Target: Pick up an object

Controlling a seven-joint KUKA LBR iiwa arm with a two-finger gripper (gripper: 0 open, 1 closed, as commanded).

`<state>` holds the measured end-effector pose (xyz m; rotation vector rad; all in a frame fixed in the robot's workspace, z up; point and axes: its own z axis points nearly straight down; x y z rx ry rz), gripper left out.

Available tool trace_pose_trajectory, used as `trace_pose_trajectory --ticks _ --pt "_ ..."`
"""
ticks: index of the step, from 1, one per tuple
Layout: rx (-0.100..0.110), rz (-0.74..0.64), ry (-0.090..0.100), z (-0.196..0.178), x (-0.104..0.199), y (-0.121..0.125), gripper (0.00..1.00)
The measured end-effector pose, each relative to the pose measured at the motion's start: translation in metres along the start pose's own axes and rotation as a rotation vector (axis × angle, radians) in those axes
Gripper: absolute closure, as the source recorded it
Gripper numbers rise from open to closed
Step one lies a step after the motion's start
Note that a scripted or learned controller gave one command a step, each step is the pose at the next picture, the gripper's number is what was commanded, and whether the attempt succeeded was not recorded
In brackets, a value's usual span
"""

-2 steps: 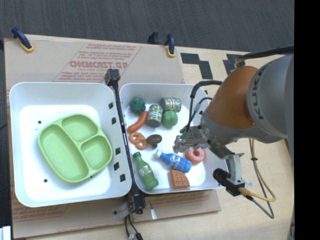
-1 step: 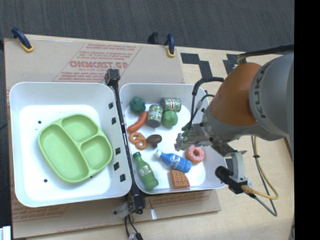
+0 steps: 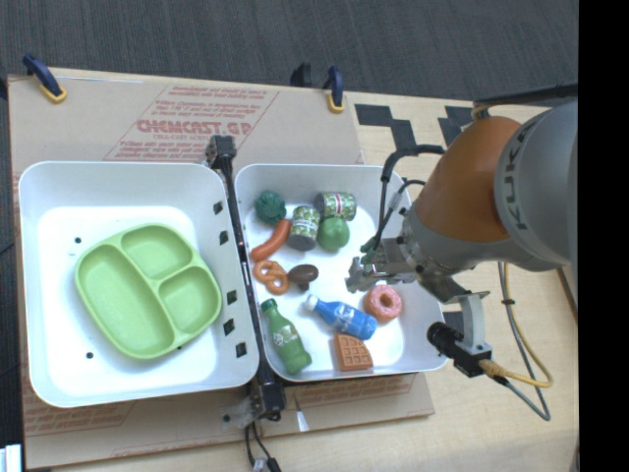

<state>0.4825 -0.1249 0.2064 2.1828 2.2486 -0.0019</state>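
The gripper [image 3: 362, 275] is hovering low in the right bin [image 3: 393, 180], just beside the pink doughnut [image 3: 383, 303] and blue bottle [image 3: 341, 316], likely lining up a grasp. Whether its pincer is apart or together cannot be told. Nothing is being held.

Right bin crowded, left bin roomier

Toys pack the right bin [image 3: 257, 187] from the cans [image 3: 322, 214] down to the waffle [image 3: 354, 353]; the pink donut [image 3: 383, 304] crowds its right wall. The left bin [image 3: 39, 190] offers open floor around the green plate [image 3: 147, 289].
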Motion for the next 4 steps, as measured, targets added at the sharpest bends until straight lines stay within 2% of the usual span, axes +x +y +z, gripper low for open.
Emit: trace_pose_trajectory --ticks 1,2,3,4 --pt "0.003 0.024 0.005 -0.058 -0.064 0.096 1.0" --pt "0.007 0.023 0.006 0.002 -0.044 0.155 1.0" --pt "0.003 0.023 0.005 -0.001 -0.043 0.16 1.0" --pt "0.007 0.026 0.007 -0.014 -0.033 0.132 1.0"
